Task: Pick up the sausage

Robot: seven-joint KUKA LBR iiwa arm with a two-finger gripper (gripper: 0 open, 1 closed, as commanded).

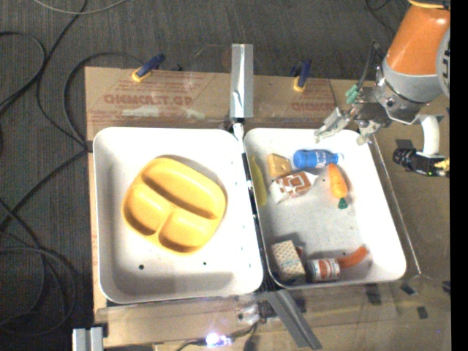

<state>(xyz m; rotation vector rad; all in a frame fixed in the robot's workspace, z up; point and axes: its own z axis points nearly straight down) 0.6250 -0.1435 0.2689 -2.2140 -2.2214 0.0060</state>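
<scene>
Sausage (355,256) at right bin's (384,196) near edge, well below the pincer, beside a small can (322,270); carrot (336,182) and blue bottle (316,158) just under pincer; pincer (342,126) spread, pinching nothing, above bin's far rim.
</scene>
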